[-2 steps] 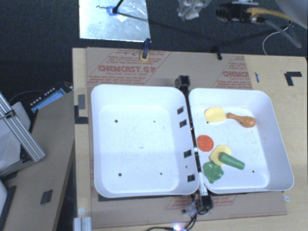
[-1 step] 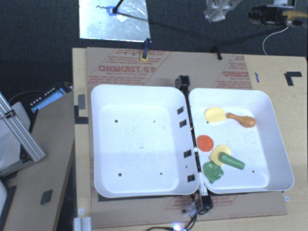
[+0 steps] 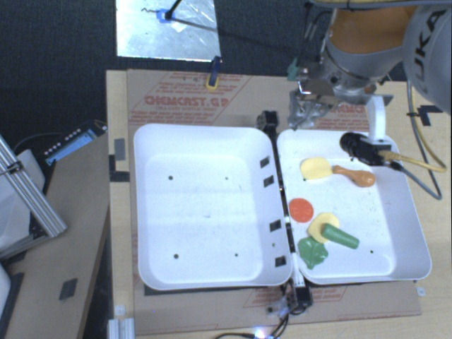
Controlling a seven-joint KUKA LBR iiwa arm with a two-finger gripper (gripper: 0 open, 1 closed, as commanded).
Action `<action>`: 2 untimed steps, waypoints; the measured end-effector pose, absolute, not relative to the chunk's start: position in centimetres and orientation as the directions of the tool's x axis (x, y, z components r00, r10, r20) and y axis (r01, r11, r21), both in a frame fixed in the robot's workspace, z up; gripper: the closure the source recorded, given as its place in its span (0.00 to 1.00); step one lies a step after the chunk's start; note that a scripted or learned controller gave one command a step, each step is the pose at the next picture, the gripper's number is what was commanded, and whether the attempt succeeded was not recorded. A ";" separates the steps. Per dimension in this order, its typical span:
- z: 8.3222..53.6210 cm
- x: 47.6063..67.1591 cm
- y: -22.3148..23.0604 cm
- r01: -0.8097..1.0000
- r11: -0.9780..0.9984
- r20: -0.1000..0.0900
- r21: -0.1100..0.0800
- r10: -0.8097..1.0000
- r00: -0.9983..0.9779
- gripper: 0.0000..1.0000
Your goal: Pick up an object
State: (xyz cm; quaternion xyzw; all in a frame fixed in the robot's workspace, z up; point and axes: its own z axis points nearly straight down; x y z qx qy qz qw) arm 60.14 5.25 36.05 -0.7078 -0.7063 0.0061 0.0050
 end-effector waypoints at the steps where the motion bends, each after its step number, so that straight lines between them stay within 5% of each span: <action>1: 40.0 62.6 11.1 1.000 0.007 0.002 0.006 1.000 -0.007 1.00; 2: 29.4 66.8 14.9 1.000 0.006 0.000 -0.004 1.000 -0.006 1.00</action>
